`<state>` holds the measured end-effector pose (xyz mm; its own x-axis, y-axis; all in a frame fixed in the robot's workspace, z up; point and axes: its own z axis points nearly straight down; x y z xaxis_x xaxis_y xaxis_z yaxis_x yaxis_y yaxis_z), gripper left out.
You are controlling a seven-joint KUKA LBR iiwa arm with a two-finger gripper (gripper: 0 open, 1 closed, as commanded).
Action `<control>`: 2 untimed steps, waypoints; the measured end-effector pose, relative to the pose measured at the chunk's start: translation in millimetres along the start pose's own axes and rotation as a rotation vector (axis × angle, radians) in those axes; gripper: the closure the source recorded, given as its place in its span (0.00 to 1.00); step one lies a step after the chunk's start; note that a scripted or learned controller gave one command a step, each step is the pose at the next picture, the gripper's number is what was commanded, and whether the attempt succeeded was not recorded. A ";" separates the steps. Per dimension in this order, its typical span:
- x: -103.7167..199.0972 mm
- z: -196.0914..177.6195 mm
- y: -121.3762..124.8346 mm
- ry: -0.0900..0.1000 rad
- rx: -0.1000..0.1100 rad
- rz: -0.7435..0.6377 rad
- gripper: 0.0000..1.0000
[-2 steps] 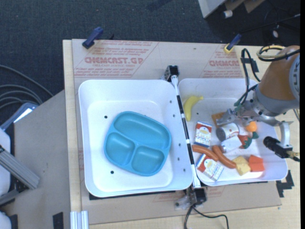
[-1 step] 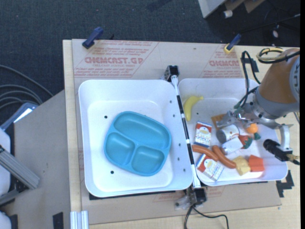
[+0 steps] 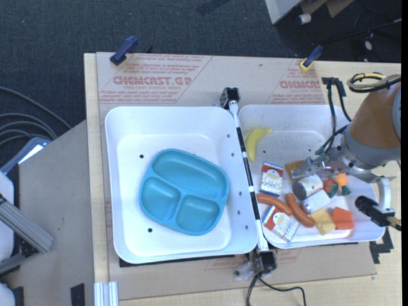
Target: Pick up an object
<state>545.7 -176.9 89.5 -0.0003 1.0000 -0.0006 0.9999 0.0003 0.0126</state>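
Your gripper [image 3: 320,168] sits low over the right bin [image 3: 284,116], among the clutter at its right side, and you cannot tell from this view how it is set or whether it grips anything. You see the arm [image 3: 376,132] come in from the right, its orange band above the wrist. Around the gripper lie a grey can [image 3: 308,187], a white block [image 3: 317,201] and small orange and red bits; just left of those stand a carton [image 3: 272,179] and two sausages [image 3: 290,207], with a second carton [image 3: 281,224] near the front wall. You find a banana [image 3: 254,141] apart from the pile, near the divider at the back. A yellow block [image 3: 323,221] and a red block [image 3: 343,218] lie at the front right. In the left bin [image 3: 121,171] a blue tray [image 3: 184,190] with three compartments lies flat in the middle. Both bins rest on a brown board [image 3: 159,81] printed with red lettering, held by a blue clamp [image 3: 123,50] and a yellow clamp [image 3: 311,57] at the back edge. Beyond the board you see dark carpet [image 3: 64,18], with grey cables [image 3: 25,126] at the left
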 end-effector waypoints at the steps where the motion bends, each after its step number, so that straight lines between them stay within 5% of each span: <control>1: 22.1 0.5 63.8 -0.002 0.000 0.000 0.00; 2: -7.1 1.6 123.7 -0.002 0.003 -0.001 0.00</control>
<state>669.4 -183.9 89.5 -0.0008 1.0000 -0.0031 1.0000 0.0009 0.0096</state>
